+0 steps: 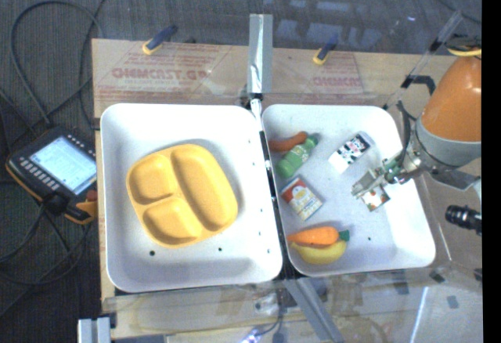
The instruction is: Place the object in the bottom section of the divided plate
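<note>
The gripper (369,186) sits low over the right bin (407,243), at its right-centre, with the arm (454,110) reaching in from the right edge of the bench. The metal fingers point left and downward. A small red-and-white item (377,198) lies directly under or against the fingertips; whether it is clamped or merely beneath them cannot be determined, and the finger opening cannot be read at this resolution.

The task does not name its object, so the candidates are all still in the right bin. Just left of the gripper and slightly above it lies a small white carton with dark markings (350,152). Further left, a green bottle (294,158) lies tilted, with an orange-red sausage-shaped piece (288,141) touching its upper end. A small red packet (302,199) lies flat near the bin centre. At the bottom edge, a carrot (317,236) rests on top of a banana (321,252).

The divided plate (182,194) lies in the left bin (117,255), well apart from the gripper, across the ridge between the bins. Its bottom section (171,222) faces the near-left side and holds nothing. Judgement: the pick stage is in hand; transfer has not started.
</note>
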Robot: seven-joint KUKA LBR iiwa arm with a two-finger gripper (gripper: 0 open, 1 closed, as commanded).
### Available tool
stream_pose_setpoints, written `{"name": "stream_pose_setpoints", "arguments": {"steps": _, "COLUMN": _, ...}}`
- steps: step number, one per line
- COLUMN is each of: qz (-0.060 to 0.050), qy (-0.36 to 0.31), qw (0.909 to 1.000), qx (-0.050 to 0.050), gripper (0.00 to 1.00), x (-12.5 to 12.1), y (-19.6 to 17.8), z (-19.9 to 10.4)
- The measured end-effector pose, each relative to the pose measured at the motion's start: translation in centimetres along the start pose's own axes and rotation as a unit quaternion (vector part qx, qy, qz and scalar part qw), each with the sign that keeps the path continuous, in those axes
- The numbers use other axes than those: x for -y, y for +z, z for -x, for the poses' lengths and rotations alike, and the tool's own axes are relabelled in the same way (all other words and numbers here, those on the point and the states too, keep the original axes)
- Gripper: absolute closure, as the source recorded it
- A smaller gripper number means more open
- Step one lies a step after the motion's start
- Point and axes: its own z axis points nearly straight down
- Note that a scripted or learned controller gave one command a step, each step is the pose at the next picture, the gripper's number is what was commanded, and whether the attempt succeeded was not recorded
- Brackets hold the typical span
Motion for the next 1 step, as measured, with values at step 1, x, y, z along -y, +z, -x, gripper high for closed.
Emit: {"name": "stream_pose_setpoints", "arguments": {"steps": 1, "qz": -0.001, "qy": -0.032, "qw": 0.9995, "qx": 0.000, "gripper": 1.00, "x": -3.13, "y": 0.72, "z": -7.54}}
